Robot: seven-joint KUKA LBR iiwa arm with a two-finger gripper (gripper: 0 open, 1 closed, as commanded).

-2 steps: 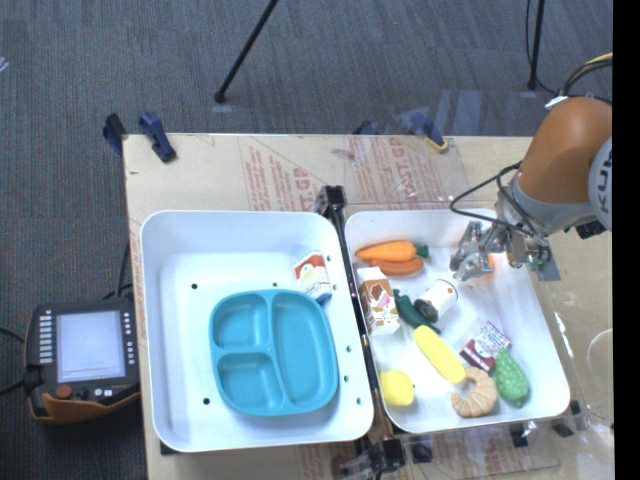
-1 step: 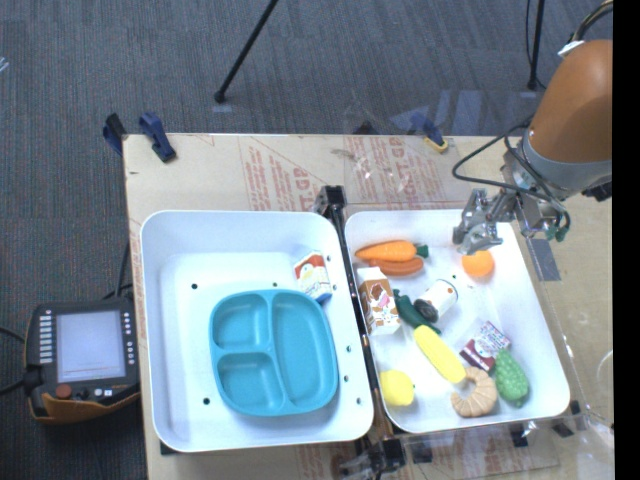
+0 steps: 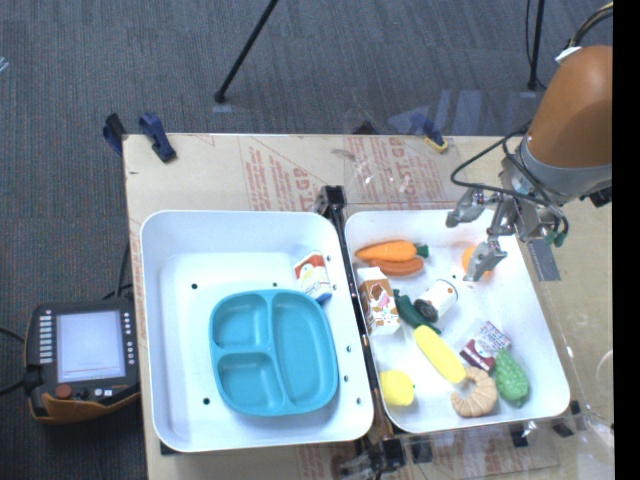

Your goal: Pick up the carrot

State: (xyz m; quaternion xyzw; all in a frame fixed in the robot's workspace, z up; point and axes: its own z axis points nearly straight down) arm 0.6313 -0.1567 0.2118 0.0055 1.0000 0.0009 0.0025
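- Camera view: the carrot (image 3: 392, 255) lies on its side in the upper left part of the right bin (image 3: 553, 340), orange body running left to right with its green tip toward the frame's right; it looks like two orange pieces stacked close together, so which one is the target is hard to tell
- Just below the carrot sits a small carton (image 3: 378, 304), and to the lower right a dark green item (image 3: 413, 309) and a white can (image 3: 438, 296); these crowd the carrot's lower side
- The gripper (image 3: 487, 260) hangs at the upper right of that bin, well to the right of the carrot and apart from it
- Its two fingers look spread a little, with nothing between them; a small orange object (image 3: 468, 258) sits just beside the tips, and whether they touch it cannot be told
- To do the step well, I judge the arm should travel left across the bin, line the fingers across the carrot's narrow width, and come down over its middle, staying clear of the carton
- The left bin (image 3: 160, 268) holds a blue divided plate (image 3: 273, 352) and plays no part here
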